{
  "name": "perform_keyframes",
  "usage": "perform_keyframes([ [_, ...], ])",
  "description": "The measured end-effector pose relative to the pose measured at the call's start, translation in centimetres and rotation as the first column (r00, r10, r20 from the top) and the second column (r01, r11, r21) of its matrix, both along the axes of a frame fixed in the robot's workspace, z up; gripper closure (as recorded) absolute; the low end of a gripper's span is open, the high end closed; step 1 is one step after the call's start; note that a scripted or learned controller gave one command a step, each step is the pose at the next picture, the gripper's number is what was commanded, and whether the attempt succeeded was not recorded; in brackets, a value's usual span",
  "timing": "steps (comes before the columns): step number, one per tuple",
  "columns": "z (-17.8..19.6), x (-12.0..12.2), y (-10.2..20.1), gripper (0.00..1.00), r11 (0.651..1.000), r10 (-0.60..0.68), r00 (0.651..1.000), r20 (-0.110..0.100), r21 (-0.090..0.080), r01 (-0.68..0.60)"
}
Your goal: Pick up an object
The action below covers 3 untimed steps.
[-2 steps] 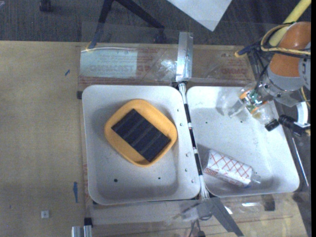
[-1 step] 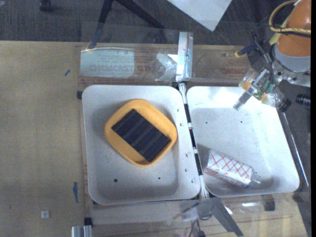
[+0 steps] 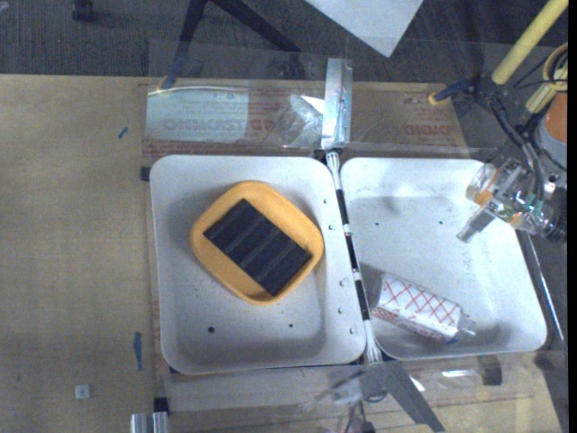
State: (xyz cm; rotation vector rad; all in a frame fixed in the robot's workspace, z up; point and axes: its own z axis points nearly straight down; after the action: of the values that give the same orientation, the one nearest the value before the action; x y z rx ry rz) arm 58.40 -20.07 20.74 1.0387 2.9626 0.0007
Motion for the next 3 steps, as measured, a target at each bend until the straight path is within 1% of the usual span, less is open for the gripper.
perform_keyframes([
  [1,-4.2,-8.7,7.2,0.0,0.975,0.221,0.975,-0.003,0.002,-0.221],
  [2,-6.5,-5.8,0.9,0.0,0.999,0.036,0.999,0.003,-0.001,-0.036],
  [3,-4.7,0.1,-1.1,0.0,0.998,0.059,0.998,0.003,-0.001,-0.059],
])
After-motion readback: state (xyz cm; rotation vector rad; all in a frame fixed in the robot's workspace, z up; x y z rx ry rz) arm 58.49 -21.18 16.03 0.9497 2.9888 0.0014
